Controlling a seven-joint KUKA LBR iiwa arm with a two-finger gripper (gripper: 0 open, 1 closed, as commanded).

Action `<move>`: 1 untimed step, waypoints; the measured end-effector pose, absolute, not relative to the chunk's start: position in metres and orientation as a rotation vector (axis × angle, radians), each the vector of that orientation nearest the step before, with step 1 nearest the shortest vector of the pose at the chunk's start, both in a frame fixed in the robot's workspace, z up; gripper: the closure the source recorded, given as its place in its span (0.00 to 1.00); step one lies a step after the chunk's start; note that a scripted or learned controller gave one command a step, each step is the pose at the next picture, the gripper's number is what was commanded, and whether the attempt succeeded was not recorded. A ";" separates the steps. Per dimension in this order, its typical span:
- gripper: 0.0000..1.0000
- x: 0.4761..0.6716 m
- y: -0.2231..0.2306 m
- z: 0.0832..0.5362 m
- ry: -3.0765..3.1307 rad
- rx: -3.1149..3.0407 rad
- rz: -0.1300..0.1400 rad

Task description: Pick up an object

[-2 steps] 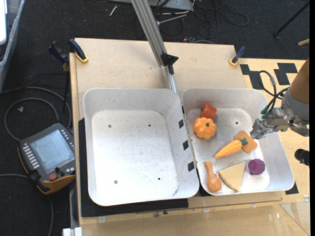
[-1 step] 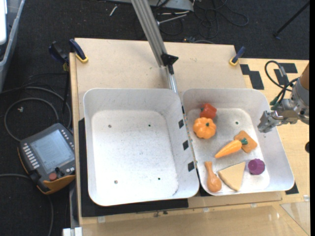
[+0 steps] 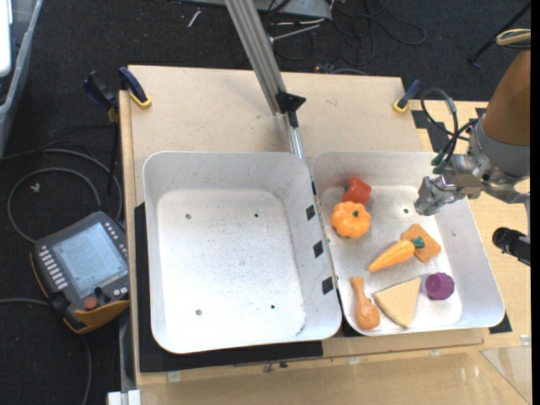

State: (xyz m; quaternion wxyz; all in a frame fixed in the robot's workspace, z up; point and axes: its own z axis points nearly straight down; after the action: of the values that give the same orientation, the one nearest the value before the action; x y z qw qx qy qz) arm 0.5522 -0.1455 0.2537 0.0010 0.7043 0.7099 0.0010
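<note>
The right bin (image 3: pixel 396 169) holds several toy foods: a red pepper (image 3: pixel 357 189), an orange pumpkin (image 3: pixel 351 219), a carrot (image 3: pixel 391 256) lying against an orange block (image 3: pixel 426 243), a purple piece (image 3: pixel 439 286), a tan wedge (image 3: pixel 401 301) and an orange drumstick-shaped piece (image 3: pixel 364 305). My gripper (image 3: pixel 429 199) hangs over the bin's right part, just above the carrot and orange block. I see nothing held in it.
The left bin (image 3: pixel 169 175) sits beside the right one on the wooden bench. A metal camera pole (image 3: pixel 257 45) rises at the back centre. Clamps (image 3: pixel 135 89) sit at the bench's far corners. A teach pendant (image 3: pixel 84 264) lies on the floor at left.
</note>
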 end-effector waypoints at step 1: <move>1.00 0.579 -0.105 0.244 2.229 2.212 0.002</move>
State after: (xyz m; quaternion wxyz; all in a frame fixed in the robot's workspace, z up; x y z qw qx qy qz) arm 0.5791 -0.1049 0.2435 0.0007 0.7044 0.7098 0.0007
